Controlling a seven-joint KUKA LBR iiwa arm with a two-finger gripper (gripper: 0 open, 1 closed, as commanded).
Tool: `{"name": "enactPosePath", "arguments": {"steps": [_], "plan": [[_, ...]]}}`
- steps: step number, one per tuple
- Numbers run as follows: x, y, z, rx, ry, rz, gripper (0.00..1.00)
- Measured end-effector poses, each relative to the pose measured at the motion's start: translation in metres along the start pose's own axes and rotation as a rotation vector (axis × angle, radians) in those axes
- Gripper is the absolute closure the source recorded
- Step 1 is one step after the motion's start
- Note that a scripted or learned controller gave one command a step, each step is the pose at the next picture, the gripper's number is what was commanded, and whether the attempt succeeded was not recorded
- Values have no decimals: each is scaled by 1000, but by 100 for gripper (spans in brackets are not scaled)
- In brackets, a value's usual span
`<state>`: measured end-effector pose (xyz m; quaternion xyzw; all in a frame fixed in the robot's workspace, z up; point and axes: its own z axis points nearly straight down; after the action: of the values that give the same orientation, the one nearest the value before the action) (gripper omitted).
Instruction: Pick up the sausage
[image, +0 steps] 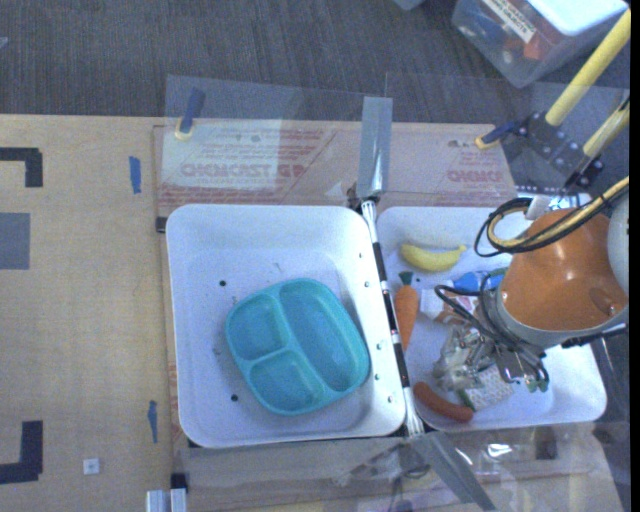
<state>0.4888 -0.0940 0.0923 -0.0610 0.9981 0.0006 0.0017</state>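
The left bin (190, 250) holds a blue plate (297, 345) with three parts, near its middle. In the right bin (590, 395), a carrot (406, 312) lies along the left wall and a banana (432, 256) sits near the back edge. The sausage (443, 402) (red and small) lies by the front left corner. The gripper (470, 365) hangs just above it, and nobody can tell its grip from here. It looks like the reaching step. Next it likely needs to go down around the sausage.
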Motion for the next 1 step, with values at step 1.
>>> {"name": "enactPosePath", "arguments": {"steps": [1], "plan": [[-45, -20, -39, 1, -4, -63, 100]]}}
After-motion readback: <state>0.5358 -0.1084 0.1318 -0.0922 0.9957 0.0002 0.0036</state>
